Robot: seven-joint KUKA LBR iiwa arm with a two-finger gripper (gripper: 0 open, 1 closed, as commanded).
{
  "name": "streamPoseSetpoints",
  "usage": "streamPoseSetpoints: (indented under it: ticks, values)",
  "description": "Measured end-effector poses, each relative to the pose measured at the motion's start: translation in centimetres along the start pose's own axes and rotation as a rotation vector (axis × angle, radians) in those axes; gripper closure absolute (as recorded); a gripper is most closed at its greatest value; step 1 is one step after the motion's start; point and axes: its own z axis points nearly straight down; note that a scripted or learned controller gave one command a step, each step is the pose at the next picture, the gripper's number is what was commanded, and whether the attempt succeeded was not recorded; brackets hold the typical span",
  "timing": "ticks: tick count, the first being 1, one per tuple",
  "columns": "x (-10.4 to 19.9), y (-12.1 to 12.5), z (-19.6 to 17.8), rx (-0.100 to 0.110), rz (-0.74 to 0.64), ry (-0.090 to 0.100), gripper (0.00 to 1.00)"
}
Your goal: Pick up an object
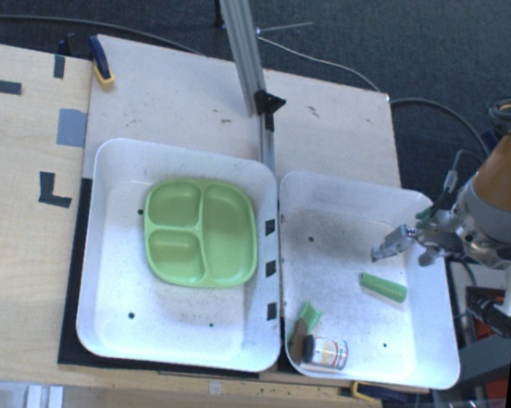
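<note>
My gripper [406, 253] hangs over the right side of the right bin [330, 208], open, with nothing between its fingers. Just below it, a green oblong block [383, 287] lies flat on the bin floor, apart from the fingers. At the bin's front left corner rests a small can with a white label [328, 353]. A brown piece [299, 329] and a small green piece [310, 316] lie beside the can.
The left bin [109, 254] holds a green divided plate [201, 233]. A metal pole [245, 34] slants down to the divider between the bins. Cables run across the dark floor behind the bench. A blue and yellow clamp [101, 60] sits at the bench's far left.
</note>
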Motion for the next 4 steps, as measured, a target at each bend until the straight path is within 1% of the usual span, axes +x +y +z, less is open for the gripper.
streamPoseSetpoints:
  ticks: [1,2,3,4]
  values:
    - [0.0,0.0,0.0,0.000,0.000,0.000,0.00]
    - [0.8,-0.2,6.2,0.006,0.001,0.001,0.00]
    - [0.7,-0.1,11.3,-0.004,0.002,-0.006,0.00]
    - [0.8,0.0,10.1,-0.004,0.000,-0.003,1.00]
